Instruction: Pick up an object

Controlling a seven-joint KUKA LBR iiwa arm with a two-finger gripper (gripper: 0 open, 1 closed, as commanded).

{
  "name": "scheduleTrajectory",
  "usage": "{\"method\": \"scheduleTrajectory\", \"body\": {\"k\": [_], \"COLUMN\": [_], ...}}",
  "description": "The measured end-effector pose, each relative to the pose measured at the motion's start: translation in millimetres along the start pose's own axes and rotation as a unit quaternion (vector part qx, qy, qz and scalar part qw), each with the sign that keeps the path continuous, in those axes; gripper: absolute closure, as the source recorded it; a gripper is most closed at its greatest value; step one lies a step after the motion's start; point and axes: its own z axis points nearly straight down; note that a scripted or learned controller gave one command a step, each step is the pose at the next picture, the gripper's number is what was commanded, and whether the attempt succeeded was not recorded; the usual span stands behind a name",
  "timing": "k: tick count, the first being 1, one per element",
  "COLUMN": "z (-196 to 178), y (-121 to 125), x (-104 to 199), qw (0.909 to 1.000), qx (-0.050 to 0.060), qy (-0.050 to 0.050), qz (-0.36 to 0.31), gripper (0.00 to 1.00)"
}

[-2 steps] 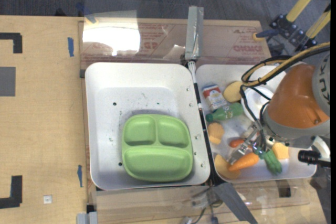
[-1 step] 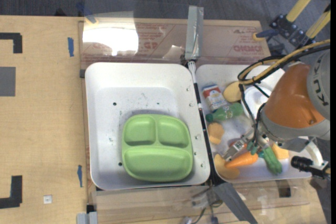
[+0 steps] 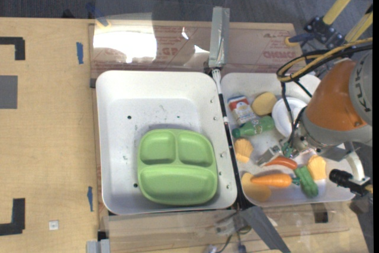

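The right bin (image 3: pixel 331 197) holds several toy foods. An orange carrot (image 3: pixel 273 179) with a green top lies near the front, with a small red-orange piece (image 3: pixel 283 162) just behind it. Yellow pieces sit at the left (image 3: pixel 243 149) and right (image 3: pixel 317 167). A yellow potato (image 3: pixel 265 103), a red and white carton (image 3: pixel 240 108) and a green item (image 3: pixel 262 125) lie toward the back. My gripper (image 3: pixel 289 149) hangs low in the bin under the orange wrist band (image 3: pixel 334 105), directly over the red-orange piece. The wrist hides part of a white bowl (image 3: pixel 289 115).
The left bin (image 3: pixel 118 98) bears a green divided plate (image 3: pixel 176 166) in its front half. A clear plastic sheet (image 3: pixel 154 44) and a grey post (image 3: pixel 218 38) stand behind the bins. Black and yellow cables (image 3: pixel 308 62) loop above the arm at the right.
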Motion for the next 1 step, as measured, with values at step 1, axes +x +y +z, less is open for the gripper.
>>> {"method": "scheduleTrajectory", "body": {"k": [1], "z": [1.2], "y": [43.0], "x": [-23.4], "qw": [0.9971], "qx": [0.004], "qy": [0.003], "qz": [0.076], "gripper": [0.0]}}
